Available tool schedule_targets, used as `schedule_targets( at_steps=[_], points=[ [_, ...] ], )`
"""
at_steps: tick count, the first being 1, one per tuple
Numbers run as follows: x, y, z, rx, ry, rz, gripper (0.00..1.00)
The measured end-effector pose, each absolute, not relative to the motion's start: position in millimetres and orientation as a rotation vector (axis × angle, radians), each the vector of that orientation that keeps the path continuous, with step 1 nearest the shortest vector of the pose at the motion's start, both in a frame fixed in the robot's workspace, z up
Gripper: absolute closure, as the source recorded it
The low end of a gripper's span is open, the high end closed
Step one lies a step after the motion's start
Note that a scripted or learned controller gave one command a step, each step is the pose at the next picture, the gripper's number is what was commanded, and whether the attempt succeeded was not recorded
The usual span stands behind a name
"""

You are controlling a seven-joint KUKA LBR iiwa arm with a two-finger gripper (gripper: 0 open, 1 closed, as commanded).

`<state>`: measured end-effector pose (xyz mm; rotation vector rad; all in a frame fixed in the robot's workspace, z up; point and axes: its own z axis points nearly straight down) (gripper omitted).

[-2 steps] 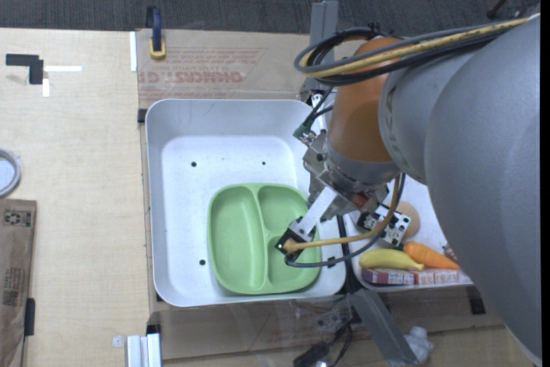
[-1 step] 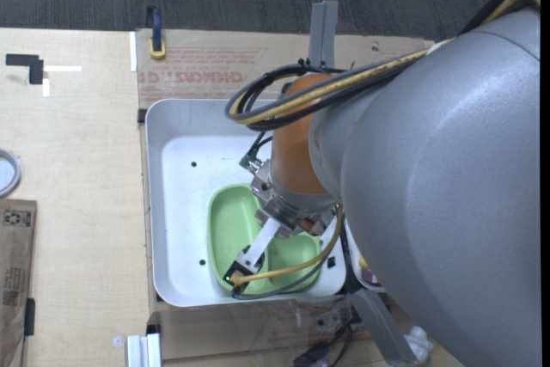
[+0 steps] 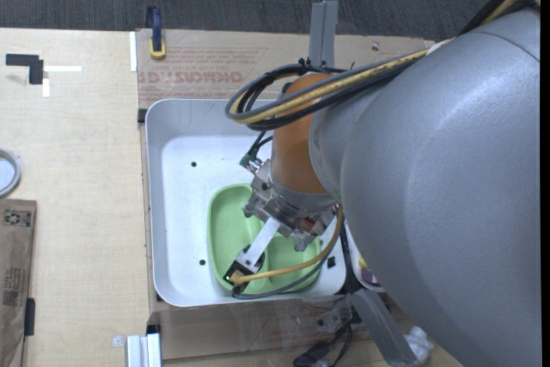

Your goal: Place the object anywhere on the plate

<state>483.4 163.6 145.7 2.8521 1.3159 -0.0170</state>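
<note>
- Tool [image 3: 299, 229] hangs over the green plate [image 3: 225, 221]; I can't tell whether it's wide, narrow or holding anything.
- Plate lies in the white bin [image 3: 176, 185], against its lower edge, toward the right corner.

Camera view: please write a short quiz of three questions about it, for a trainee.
1. True or false: the plate lies inside the bin.
2. What colour is the plate? A red, B green, C blue.
3. Fill in: the band on the arm is ___.
Key: 1 true; 2 B; 3 orange.
</note>
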Motion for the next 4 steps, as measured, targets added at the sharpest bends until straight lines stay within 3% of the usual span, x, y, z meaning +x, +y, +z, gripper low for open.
schedule_targets(
  at_steps=[1, 2, 3, 4],
  points=[
    [489.7, 71.1, 187.6, 2.846, 1.33, -0.013, 0.0],
    [483.2, 107.8, 138.1, 2.861, 1.307, -0.004, 0.0],
    [477.8, 120.5, 176.7, 2.833, 1.357, -0.013, 0.0],
    [478.4, 74.8, 206.1, 2.915, 1.166, -0.012, 0.0]
  ],
)
